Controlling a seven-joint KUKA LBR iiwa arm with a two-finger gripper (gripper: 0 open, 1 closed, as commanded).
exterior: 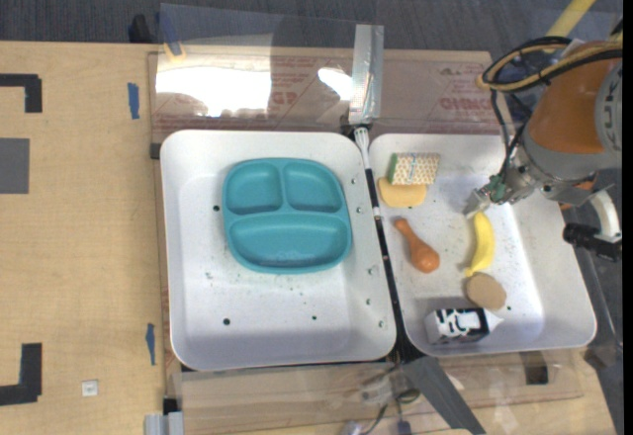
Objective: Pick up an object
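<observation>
The approach is under way — the gripper (492, 192), its grip state impossible to tell, hovers just above the banana (482, 242) — next, a descent onto it.

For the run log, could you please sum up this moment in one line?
gripper: low in right bin, over banana top end | grasp: none seen | left bin: teal plate

We look down at a slant from one fixed camera above the bench, far enough back to take in both the left bin (188, 255) and the right bin (554, 275) side by side.
</observation>
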